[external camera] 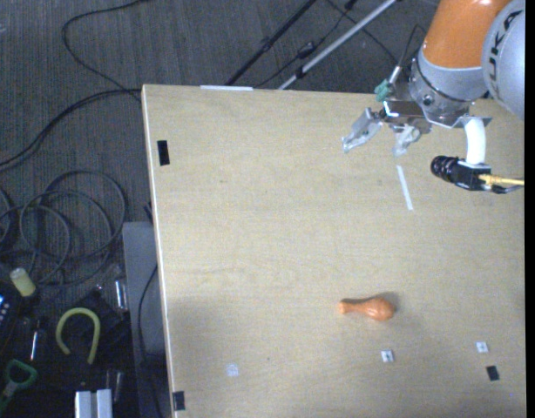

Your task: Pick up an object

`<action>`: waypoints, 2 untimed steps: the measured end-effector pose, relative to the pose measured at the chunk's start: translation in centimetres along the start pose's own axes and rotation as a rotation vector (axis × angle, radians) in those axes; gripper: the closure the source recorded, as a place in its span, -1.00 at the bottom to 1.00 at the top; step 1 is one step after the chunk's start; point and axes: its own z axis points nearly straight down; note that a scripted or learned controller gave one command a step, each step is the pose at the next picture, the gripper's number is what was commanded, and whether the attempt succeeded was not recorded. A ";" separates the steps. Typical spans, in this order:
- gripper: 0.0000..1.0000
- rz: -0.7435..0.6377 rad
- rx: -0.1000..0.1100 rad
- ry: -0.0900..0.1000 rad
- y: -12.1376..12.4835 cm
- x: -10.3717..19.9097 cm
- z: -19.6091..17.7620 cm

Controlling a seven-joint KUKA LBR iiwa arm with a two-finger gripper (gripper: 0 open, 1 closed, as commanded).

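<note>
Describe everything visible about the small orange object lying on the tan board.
The orange object is small and pear-shaped: a rounded bulb at the view's right narrowing to a thin neck pointing left. It looks smooth, maybe rubber or plastic. It lies on its side on the tan board, in the lower middle, casting a faint shadow. Nothing else touches it; the hand hangs far off near the board's upper right.

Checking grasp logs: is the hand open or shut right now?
Open. The hand has its two fingers spread apart with nothing between them, raised above the bench, far from the orange object.
</note>
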 end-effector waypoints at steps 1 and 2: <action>-1.00 0.058 0.001 -0.004 1.7 -4.1 19.5; -1.00 -0.276 -0.003 -0.004 1.4 -7.7 14.9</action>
